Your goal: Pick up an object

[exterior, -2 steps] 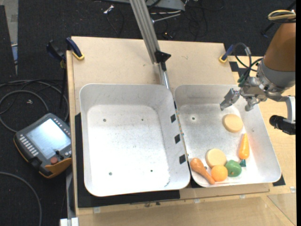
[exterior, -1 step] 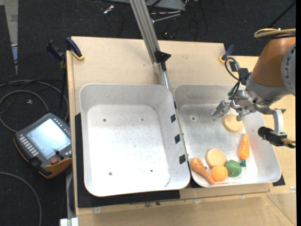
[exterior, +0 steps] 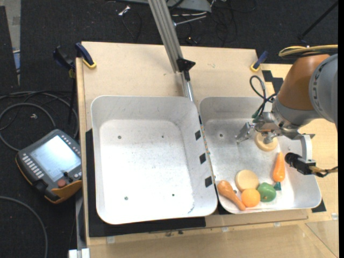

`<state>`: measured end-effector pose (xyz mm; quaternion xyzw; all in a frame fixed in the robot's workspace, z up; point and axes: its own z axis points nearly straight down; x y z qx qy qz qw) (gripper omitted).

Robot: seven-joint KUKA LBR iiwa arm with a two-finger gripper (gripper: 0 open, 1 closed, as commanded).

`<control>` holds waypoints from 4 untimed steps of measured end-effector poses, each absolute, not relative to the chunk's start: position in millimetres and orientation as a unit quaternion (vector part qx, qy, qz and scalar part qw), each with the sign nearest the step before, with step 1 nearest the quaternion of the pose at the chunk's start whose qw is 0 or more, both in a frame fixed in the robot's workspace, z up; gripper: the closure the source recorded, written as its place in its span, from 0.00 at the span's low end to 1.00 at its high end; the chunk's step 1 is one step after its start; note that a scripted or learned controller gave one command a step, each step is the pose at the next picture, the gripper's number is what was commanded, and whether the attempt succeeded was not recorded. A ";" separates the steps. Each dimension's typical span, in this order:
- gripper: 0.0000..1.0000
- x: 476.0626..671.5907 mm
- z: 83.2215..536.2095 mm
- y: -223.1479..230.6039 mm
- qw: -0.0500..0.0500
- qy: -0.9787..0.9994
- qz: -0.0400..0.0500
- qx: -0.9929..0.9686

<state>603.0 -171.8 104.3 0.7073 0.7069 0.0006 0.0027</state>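
Gripper (exterior: 252,131) low in the right white bin (exterior: 226,117) — whether open or closed, I cannot tell.
Risk: it sits left of the pale round disc (exterior: 266,142) — closing here may grab nothing.

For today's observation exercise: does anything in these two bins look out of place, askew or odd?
Nothing looks spilled or broken. The toy foods huddle in the right bin's near corner: a squash-like piece, pale disc, orange ball, green piece and carrot. One pale round piece lies apart, under the gripper.
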 end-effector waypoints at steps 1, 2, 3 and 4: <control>1.00 604.5 117.8 -171.8 0.004 0.707 0.002 0.707; 1.00 596.7 169.2 -167.6 0.002 0.708 0.001 0.707; 1.00 593.3 221.1 -158.5 0.003 0.708 0.002 0.706; 1.00 594.7 250.7 -158.3 0.002 0.708 0.001 0.706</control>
